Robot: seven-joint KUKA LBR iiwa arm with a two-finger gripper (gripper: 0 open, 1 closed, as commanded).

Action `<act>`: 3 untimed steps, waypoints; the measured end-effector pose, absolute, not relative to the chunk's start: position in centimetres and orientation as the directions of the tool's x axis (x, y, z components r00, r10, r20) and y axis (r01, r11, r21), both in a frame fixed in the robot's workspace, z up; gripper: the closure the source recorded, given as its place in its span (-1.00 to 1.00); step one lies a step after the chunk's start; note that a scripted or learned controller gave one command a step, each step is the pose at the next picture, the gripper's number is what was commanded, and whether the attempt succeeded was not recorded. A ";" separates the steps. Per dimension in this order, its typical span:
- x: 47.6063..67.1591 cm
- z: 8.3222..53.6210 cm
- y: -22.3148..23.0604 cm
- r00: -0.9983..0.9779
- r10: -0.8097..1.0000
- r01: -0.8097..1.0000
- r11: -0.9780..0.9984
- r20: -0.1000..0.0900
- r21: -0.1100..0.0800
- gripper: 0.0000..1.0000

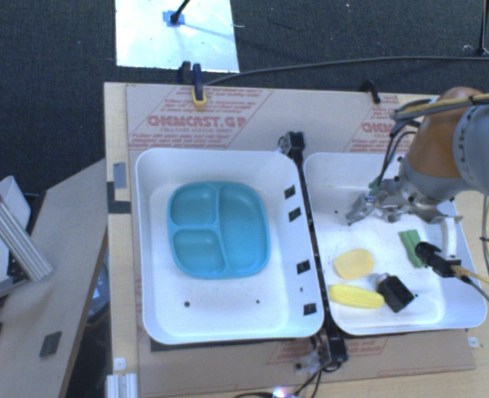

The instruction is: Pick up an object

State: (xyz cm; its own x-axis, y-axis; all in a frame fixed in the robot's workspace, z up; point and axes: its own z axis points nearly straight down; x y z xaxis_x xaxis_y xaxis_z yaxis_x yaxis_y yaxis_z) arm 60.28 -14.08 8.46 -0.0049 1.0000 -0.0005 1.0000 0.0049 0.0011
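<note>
My gripper (359, 211) hangs low over the back left part of the right bin (458, 312), above bare bin floor. Nothing shows between its tips. In front of it lies a round pale yellow piece (354, 264). A yellow corn cob (356, 297) lies nearer the front wall. A small black block (394, 292) rests just right of the cob. A green piece (409, 247) lies to the right of the gripper, partly covered by the wrist's hardware.
The left bin (157, 305) holds a blue divided plate (220, 227). A black hinge strip with clips (304, 239) runs between the two bins. The grey arm (476, 148) crosses the back right of the right bin.
</note>
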 end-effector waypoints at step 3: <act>60.0 20.7 -13.8 -0.006 1.000 1.000 0.006 -0.001 0.006 1.00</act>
